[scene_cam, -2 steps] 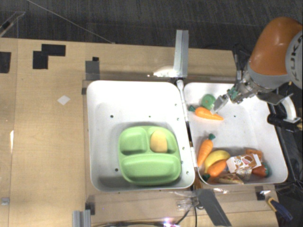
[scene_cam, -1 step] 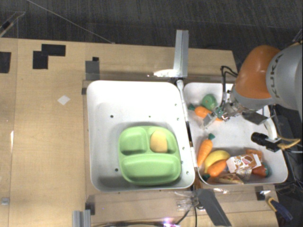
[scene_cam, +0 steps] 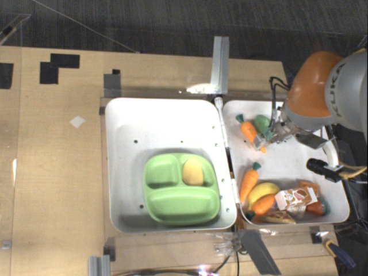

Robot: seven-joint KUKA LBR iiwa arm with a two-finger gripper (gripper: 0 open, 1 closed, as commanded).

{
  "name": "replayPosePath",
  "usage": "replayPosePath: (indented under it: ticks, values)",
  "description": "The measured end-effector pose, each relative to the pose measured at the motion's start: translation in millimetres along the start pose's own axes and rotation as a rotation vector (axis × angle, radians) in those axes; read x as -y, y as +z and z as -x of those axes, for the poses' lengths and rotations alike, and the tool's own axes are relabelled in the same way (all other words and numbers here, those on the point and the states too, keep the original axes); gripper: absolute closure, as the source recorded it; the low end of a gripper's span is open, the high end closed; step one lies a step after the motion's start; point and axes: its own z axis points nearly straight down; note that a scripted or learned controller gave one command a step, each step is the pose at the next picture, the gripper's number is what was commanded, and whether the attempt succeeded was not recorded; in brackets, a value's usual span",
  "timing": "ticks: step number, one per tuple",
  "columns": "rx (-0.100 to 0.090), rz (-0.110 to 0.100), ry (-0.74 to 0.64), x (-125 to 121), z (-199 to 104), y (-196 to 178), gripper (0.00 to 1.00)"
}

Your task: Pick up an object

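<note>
The right bin (scene_cam: 287,160) holds several toy foods. A small carrot (scene_cam: 248,130) and a green object (scene_cam: 261,122) lie at its far left corner. My gripper (scene_cam: 269,135) is low over the bin, right beside these two, its tip at the carrot's right side. Nothing shows as held. Near the front lie a second carrot (scene_cam: 248,180), a yellow banana (scene_cam: 263,190), an orange piece (scene_cam: 264,203) and a white and red packet (scene_cam: 295,198).
The left bin (scene_cam: 132,131) holds a green divided plate (scene_cam: 172,203) with a yellow lemon-like fruit (scene_cam: 193,171) in its right compartment. A metal post (scene_cam: 219,62) stands behind the wall between the bins. The arm's orange band (scene_cam: 313,91) hangs over the right bin's far right.
</note>
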Motion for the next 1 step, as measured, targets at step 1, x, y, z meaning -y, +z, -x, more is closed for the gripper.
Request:
replayPosePath:
  ticks: [1]
  values:
    - [-0.001, -0.005, 0.093, 4.7, -66.8, -124.0, 1.0]
